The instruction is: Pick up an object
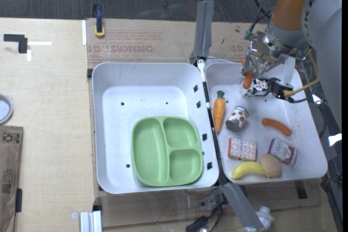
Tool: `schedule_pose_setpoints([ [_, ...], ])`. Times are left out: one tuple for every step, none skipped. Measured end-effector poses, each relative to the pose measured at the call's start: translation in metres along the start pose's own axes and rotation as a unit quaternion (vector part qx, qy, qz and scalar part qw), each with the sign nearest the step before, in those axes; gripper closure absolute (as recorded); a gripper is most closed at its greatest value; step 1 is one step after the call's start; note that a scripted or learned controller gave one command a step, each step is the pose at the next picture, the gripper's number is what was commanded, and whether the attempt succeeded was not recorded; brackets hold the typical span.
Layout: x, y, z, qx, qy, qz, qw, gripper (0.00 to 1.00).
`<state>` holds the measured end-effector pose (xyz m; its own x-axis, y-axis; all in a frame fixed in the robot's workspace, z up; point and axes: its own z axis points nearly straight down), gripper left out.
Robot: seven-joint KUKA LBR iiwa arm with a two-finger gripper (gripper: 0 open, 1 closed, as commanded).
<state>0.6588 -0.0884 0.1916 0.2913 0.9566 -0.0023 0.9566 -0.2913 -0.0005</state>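
One fixed camera watches me from above the counter, tilted so it looks down at a slant toward the far edge. It sits back enough to take in both white bins: the left bin and the right bin. My arm enters from the frame's right (partly cropped there).
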Motion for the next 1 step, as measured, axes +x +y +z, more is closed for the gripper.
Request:
schedule_pose_setpoints([
  [0.0153,-0.0045,-0.0733,0.000,0.000,-0.002,1.0000,1.00],
])
